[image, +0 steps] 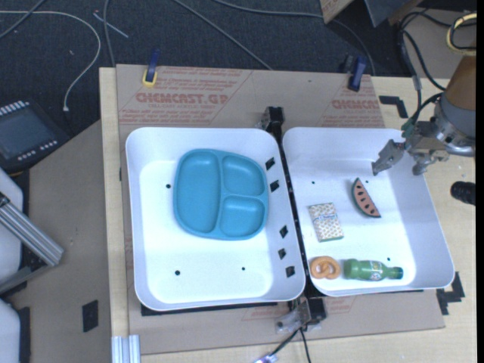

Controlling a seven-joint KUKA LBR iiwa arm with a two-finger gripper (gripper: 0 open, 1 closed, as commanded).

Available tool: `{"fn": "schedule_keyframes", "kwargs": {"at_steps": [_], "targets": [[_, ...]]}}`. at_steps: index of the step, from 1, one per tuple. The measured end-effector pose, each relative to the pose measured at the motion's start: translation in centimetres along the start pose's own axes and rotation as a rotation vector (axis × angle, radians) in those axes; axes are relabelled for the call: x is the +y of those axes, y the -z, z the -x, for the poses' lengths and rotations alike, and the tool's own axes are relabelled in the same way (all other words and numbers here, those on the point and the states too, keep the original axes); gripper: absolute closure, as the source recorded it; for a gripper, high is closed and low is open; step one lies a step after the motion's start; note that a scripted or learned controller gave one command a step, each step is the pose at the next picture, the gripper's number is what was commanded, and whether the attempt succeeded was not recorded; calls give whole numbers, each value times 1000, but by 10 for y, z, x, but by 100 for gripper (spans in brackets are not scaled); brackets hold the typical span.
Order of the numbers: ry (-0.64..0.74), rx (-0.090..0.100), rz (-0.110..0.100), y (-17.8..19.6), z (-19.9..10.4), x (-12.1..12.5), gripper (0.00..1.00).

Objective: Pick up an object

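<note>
Two white bins side by side on the bench. Left bin: a blue divided plate lies flat in its upper middle, three compartments, nothing in them.

Right bin: four things.
- Watermelon slice, red with dark seeds and a green rind, near the bin's centre, toward the right edge.
- Small patterned packet, lying flat, left of centre, near the bin's left edge.
- Pretzel-like ring, orange-brown, at the lower left corner.
- Green bottle on its side along the lower edge, just beside the ring, cap end pointing right.

Arm enters from the right, at the upper right corner of the right bin. Gripper sits over the bin's upper right part, fingers spread apart, one toward the left and one toward the right, with nothing between them. It is up and to the right of the watermelon slice, apart from it, and well apart from the packet, ring and bottle.
</note>
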State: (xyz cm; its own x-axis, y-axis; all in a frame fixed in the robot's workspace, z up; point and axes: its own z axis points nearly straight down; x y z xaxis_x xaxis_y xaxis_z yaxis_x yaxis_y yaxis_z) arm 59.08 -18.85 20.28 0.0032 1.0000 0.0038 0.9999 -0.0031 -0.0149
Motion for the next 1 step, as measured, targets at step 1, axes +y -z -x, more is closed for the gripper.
{"fn": "schedule_keyframes", "kwargs": {"at_steps": [1], "targets": [[4, -3, 14, 8, 0, 3, 0]]}}
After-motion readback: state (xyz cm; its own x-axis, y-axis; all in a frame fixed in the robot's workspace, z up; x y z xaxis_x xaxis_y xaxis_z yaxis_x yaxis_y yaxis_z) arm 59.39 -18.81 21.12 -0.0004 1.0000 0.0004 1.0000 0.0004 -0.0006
